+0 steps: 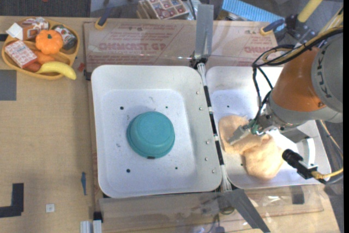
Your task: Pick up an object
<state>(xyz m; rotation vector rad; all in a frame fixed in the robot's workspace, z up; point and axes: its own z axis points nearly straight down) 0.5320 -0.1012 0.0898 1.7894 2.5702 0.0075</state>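
Tan lumpy object [256,153] lies directly under the claw [244,132]; claw's state cannot be told.

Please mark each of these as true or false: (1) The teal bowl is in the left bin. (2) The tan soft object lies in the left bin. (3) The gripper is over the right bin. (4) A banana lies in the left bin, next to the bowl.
1. True: the teal bowl sits upside down in the left bin.
2. False: the tan soft object lies in the right bin.
3. True: the gripper is low over the right bin, at the tan object.
4. False: the banana is in the yellow dish outside the bins, at far left.
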